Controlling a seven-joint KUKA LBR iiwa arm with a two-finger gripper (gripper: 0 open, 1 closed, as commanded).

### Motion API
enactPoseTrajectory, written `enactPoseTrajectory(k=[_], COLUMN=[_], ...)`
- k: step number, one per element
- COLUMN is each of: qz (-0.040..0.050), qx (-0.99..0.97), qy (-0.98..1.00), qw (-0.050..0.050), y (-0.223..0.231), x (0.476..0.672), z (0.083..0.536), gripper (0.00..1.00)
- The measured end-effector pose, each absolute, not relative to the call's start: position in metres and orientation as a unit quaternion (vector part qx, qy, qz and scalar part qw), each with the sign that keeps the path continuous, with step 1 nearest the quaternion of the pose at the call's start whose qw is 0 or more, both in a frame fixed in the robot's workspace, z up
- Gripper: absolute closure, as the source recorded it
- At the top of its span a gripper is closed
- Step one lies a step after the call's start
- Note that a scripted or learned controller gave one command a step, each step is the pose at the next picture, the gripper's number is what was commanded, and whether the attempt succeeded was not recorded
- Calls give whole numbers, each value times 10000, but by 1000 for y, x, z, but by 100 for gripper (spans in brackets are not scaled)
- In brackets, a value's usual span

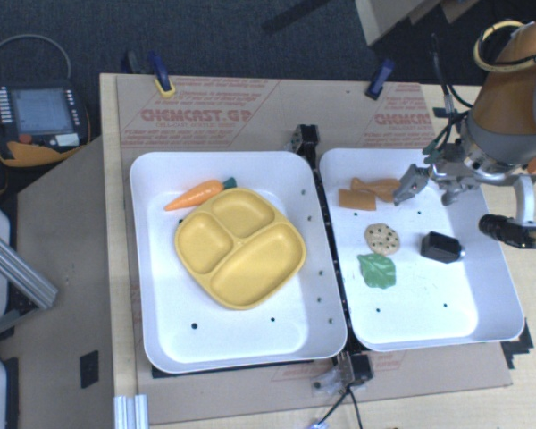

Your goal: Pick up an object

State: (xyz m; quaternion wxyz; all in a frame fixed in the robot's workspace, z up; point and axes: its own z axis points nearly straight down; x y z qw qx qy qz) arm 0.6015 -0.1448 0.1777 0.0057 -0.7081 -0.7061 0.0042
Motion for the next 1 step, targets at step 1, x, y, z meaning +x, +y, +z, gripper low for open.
enactPoseTrajectory(k=[1], qz=[-1], qx=[-7070], qy=[-7072], qw=[-2], y=[-145], x=[605], z=[186], gripper=[0])
